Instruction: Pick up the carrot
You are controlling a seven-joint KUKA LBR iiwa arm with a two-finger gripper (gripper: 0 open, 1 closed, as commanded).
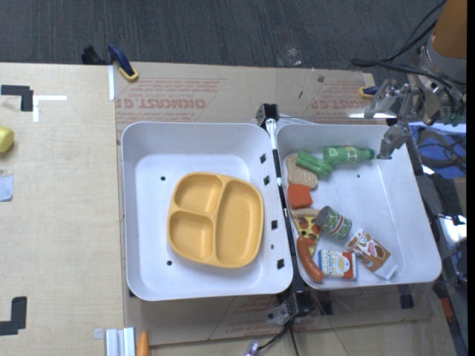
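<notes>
My gripper hangs empty; whether it's spread, I cannot tell. The carrot, far off down-left, touches bread and pizza; crowding risks snagging those.

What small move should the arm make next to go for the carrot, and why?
Probably swing the pincer from the right bin's far right corner toward its left wall. The carrot, an orange chunk, lies there between the bread slice and the pizza slice.
</notes>
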